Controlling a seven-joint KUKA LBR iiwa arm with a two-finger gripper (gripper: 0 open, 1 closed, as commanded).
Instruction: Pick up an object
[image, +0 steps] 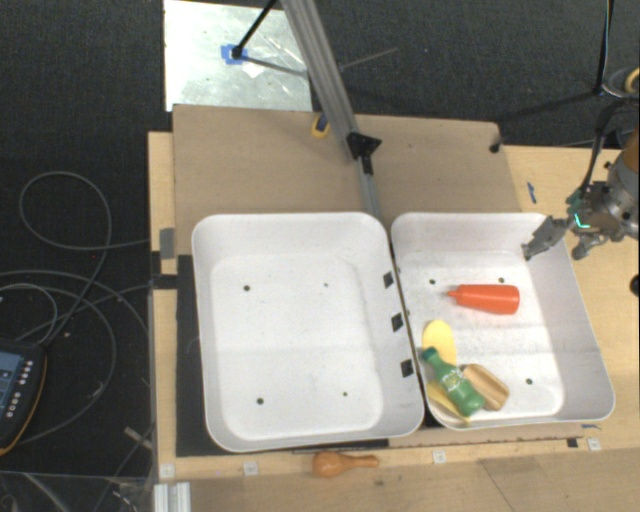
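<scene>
The right bin holds an orange carrot-shaped object near its middle. At its front left lie a yellow banana-like piece, a green bottle and a tan wooden piece, all close together. My gripper hangs over the bin's back right corner, up and to the right of the orange object. It is open, with nothing between its fingers.
The left bin stands beside the right one, joined at a dark hinge strip. A small orange-brown object lies on the bench in front of the bins. A slanted metal pole rises behind them.
</scene>
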